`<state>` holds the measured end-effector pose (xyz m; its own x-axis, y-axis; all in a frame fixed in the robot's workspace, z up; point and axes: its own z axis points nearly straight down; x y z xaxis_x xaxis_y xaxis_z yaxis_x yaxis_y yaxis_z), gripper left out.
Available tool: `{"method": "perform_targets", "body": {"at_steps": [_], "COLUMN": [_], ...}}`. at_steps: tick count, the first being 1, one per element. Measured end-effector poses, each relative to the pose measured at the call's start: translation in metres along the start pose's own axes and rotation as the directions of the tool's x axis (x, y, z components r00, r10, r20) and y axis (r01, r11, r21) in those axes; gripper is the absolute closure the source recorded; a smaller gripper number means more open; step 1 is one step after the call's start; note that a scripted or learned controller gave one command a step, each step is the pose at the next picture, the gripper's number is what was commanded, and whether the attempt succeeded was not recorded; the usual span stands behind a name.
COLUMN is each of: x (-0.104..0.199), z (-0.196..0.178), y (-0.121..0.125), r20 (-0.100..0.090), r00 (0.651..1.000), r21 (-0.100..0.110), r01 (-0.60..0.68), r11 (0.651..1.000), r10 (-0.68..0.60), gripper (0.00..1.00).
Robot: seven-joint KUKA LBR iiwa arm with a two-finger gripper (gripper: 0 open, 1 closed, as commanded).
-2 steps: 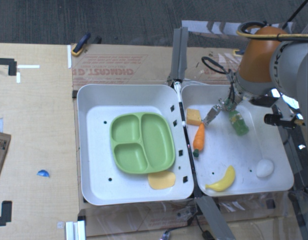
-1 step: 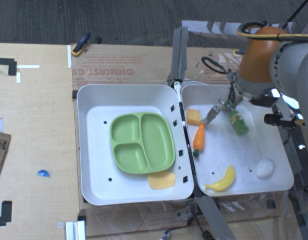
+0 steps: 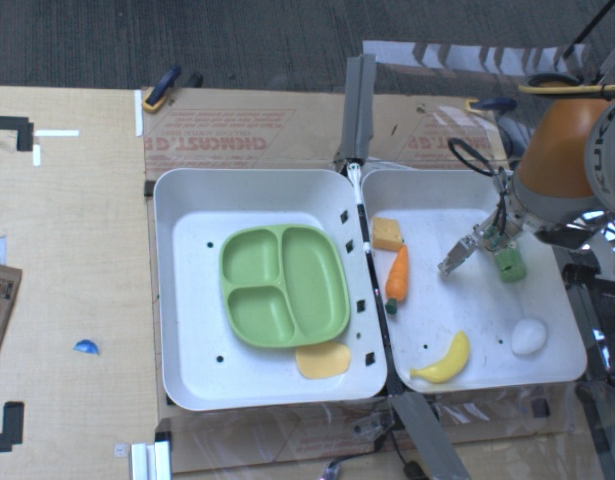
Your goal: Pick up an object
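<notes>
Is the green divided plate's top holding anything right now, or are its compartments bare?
Bare. The green divided plate in the left bin shows three bare compartments; the yellow piece lies at its lower edge.

This looked like a robotics lab or test cell, not a home. A pale wooden bench [image 3: 57, 268] carried two shallow white bins [image 3: 177, 298] set side by side on flattened printed cardboard [image 3: 237, 133]. Black brackets [image 3: 12, 128] and white tape marks [image 3: 57, 133] sat at the far left. Dark carpet [image 3: 187, 18] lay beyond the bench. Cables [image 3: 472, 153] trailed at the far right, apparently beside framing.
</notes>
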<state>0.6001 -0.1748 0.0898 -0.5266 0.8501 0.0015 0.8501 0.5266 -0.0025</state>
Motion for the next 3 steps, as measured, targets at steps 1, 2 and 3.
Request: {"method": "perform_targets", "body": {"at_steps": [1,2,3], "x": [0.09,0.067,0.05], "z": [0.0,0.001,0.0], "y": [-0.007,0.018,0.056], "r20": [-0.001,0.0,0.001], "r00": [0.99,0.997,0.989], "r21": [0.0,0.0,0.0], "r01": [0.139,-0.079,-0.147], "r11": [0.99,0.997,0.989], "r10": [-0.139,0.079,0.147], "gripper": [0.0,0.0,0.0]}}
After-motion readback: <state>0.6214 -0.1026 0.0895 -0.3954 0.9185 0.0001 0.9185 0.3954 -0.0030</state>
